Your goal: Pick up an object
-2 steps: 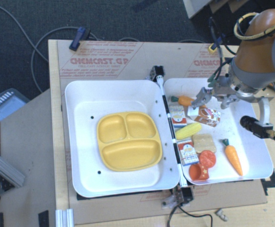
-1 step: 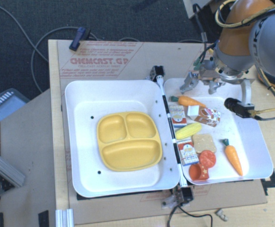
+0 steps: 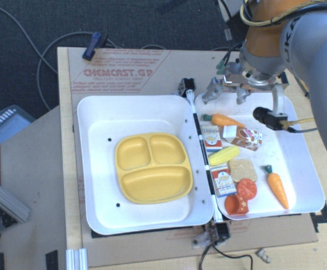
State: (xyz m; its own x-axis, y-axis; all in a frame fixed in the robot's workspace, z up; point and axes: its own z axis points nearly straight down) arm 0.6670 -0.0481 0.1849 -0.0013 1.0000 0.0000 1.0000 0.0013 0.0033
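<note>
Poised over the far end of the right bin (image 3: 298, 162): gripper (image 3: 225, 94), fingers spread apart, nothing between them. Just beneath and a little nearer the camera, the carrot (image 3: 226, 120), lying flat close to the far rim, green tip toward the divider, thick end touching a crumpled wrapper (image 3: 246, 138).

Judged a toy: light, stiff, most likely hollow plastic. Smooth and tapered, so apt to roll or squirt out of a pinch. Best taken across the thick middle, fingers square to its length and clear of the wrapper. Little room on the wrapper side, more on the rim side.

Elsewhere in the same bin: corn (image 3: 223, 154), toast (image 3: 242, 170), tomato slices (image 3: 246, 189), a second carrot (image 3: 277, 189) lying well apart and easier to reach. In the left bin (image 3: 95, 151), a yellow tray (image 3: 152, 167).

Far right corner of the right bin covered by the arm. Print on the packets (image 3: 211, 136) too small to read. Lower tomato slice partly overlapped; hard to tell whether one piece or two.
</note>
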